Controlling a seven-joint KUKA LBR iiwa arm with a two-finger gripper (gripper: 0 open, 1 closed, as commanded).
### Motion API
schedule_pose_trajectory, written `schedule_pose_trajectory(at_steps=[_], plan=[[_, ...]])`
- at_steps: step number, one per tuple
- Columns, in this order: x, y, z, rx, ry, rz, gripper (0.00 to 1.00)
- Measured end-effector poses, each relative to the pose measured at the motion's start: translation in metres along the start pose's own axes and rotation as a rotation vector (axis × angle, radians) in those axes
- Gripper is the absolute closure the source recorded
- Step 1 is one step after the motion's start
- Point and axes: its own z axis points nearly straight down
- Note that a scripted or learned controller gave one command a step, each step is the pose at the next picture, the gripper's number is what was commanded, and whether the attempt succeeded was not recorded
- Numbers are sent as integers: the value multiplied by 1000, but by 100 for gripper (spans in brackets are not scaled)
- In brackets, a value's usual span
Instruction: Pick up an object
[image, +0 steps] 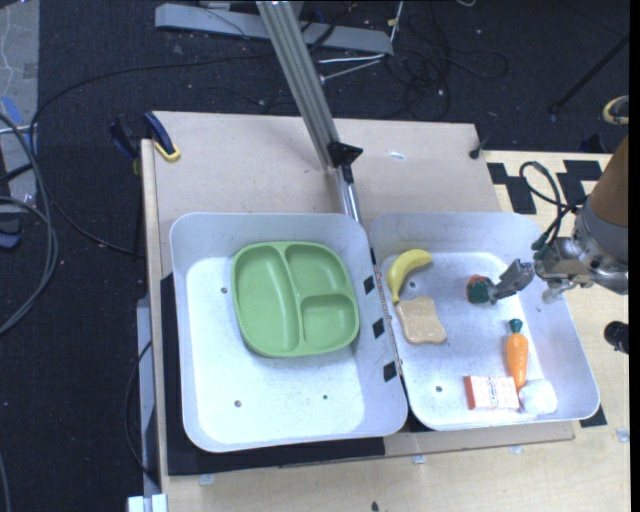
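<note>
The right bin (455, 240) holds a yellow banana (408, 268), a slice of bread (421, 321), a small red and green fruit (480, 289), an orange carrot (516, 352), a red and white box (491, 392) and a white lump (540, 397). My gripper (532, 286) hangs over the bin's right side, just right of the small fruit and above the carrot's green top. Its fingers are spread open, and nothing sits between them. One fingertip (512, 277) is close to the fruit.
A green divided plate (297, 298) lies in the left bin (200, 350). A metal pole (305, 85) slants down to the bins' shared back edge. Black clips (380, 325) line the seam between the bins.
</note>
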Motion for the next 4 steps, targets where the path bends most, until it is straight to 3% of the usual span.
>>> schedule_pose_trajectory(at_steps=[2, 3, 4], plan=[[12, 1, 114, 1, 1, 0, 0], [11, 3, 100, -6, -2, 0, 100], [20, 7, 52, -9, -3, -5, 100]])
